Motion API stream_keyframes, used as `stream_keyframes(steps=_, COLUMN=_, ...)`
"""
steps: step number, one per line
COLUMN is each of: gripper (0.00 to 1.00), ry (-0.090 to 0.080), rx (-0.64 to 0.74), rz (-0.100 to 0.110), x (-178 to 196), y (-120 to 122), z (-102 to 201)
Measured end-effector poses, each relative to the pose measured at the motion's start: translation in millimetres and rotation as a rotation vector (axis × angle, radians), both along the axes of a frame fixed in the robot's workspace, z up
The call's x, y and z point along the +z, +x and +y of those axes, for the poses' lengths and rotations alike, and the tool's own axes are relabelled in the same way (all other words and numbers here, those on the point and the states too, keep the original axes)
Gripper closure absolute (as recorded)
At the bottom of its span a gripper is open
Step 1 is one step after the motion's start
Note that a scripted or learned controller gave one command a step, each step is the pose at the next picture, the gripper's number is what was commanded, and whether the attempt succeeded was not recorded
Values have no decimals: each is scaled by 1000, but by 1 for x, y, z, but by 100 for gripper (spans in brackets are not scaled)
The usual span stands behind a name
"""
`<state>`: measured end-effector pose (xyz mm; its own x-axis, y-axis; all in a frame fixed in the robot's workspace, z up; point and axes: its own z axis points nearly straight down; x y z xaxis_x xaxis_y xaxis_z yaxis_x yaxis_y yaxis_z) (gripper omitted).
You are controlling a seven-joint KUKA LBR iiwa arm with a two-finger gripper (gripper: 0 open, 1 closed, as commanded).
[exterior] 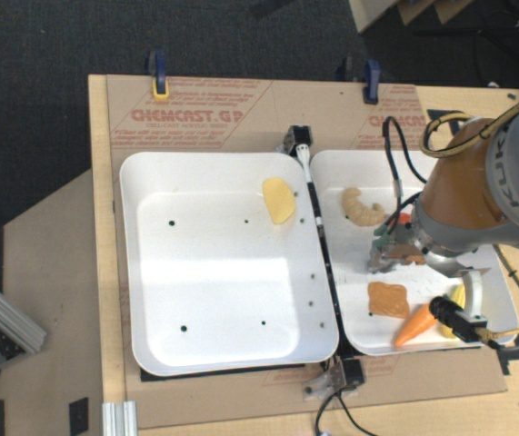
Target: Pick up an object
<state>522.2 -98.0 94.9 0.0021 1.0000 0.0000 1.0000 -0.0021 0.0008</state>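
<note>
Jaws (386,254) low in the right bin (350,330), state can't tell, nothing visibly gripped. Left bin (141,243): yellow piece (279,200). Right bin: tan curl (363,207), brown square (387,299), orange carrot (414,325) near jaws.

We see a robotics lab: clamped brown cardboard-covered bench (195,107), two shallow white plastic bins (150,280), loose black cables (395,153).

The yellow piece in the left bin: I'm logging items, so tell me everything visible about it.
The yellow piece is a small, smooth, pale-yellow oblong, plastic-looking like toy food. It lies flat on the floor of the left bin, in the far right corner near the divider. It lies alone, with nothing but the bin touching it.
</note>
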Motion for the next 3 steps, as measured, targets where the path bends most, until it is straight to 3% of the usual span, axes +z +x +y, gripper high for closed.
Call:
stream_keyframes(steps=1, gripper=100, ry=-5, rx=4, rz=-20, x=196, y=29, z=-11)
stream_keyframes(steps=2, gripper=100, ry=5, rx=13, rz=9, x=120, y=27, z=101)
stream_keyframes(steps=3, gripper=100, ry=3, rx=9, rz=-21, x=325, y=46, z=146)
